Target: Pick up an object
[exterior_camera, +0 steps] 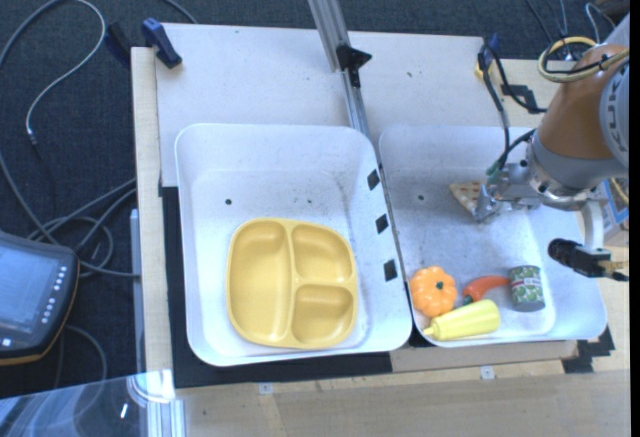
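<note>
Two shallow white bins are sitting side by side on the worktop (260, 60). The left bin (200, 150) is carrying a yellow divided plate (292, 282) toward its near edge, leaving open floor behind it. In the right bin (430, 160), a small orange pumpkin (433, 290), a yellow corn cob (465, 321), a red-orange pepper-like piece (487, 285) and a small green can (526, 287) are crowding together along the near rim, with bare floor stretching across the middle and far side. The gripper (487, 205) is hovering low over the right bin's far half, just beside a tan wedge-shaped piece (464, 193); the metal parts are blurring together, so how far the fingers are parted, and whether anything is between them, cannot be told. The arm (585, 120) is being cut off at the right edge.
</note>
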Tool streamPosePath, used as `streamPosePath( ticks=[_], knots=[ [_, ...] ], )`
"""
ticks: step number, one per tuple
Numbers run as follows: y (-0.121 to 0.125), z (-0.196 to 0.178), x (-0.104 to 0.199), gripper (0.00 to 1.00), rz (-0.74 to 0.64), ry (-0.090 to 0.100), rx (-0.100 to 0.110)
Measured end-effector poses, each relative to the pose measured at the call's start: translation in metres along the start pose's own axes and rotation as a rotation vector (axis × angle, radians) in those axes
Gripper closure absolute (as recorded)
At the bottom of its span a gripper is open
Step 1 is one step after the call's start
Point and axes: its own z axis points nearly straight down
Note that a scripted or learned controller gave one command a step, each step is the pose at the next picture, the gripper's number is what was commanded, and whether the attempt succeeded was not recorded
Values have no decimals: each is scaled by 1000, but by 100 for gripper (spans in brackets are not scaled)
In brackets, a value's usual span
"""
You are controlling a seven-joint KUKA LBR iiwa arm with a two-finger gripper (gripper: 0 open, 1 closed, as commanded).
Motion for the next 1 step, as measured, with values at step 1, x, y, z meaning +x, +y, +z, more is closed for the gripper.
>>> streamPosePath(
  ticks=[1],
  knots=[
    [-2,-44,-2,100,0,-4,-6]
  ],
)
